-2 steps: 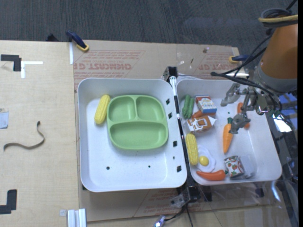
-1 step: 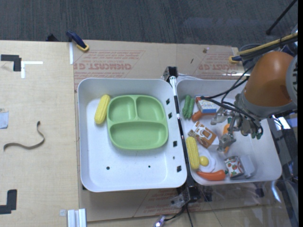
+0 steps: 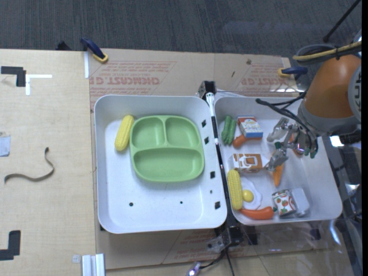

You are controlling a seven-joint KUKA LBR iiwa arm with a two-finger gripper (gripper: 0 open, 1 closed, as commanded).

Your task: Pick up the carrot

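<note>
Across both bins: two corn cobs (image 3: 123, 133), one carrot (image 3: 277, 171).

I see an orange carrot (image 3: 278, 172), a green plate (image 3: 167, 148), two yellow corn cobs (image 3: 123, 133), a green cucumber (image 3: 228, 129), a red sausage (image 3: 257, 213), white bins (image 3: 155, 214), and a tan counter (image 3: 46, 211) with red letters.

The gripper (image 3: 280, 154) hangs over the right bin (image 3: 322, 211) with the carrot (image 3: 277, 170) between its fingers (image 3: 282, 148) (tip pointing down). Nearby lie a corn cob (image 3: 234, 189) and a sausage (image 3: 257, 213); the left bin (image 3: 155, 217) holds a green plate (image 3: 167, 148).
</note>
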